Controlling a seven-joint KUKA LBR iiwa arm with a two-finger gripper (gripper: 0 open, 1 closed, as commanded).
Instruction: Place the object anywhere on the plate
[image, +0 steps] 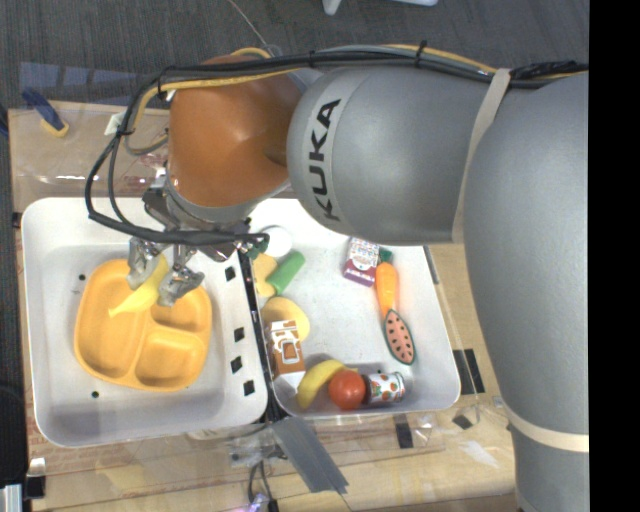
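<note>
Camera view: the claw (160, 272) is hanging over the yellow divided plate (140, 350) in the left bin (50, 400), mid-left of frame, fingers clamping a yellow banana-like piece (135, 300) just above the plate's upper compartment, looking set for the drop. Other toy foods are sitting in the right bin (440, 370).

"KUKA" is showing in black letters on the grey arm (385, 150), up and right of the gripper (160, 275).
</note>
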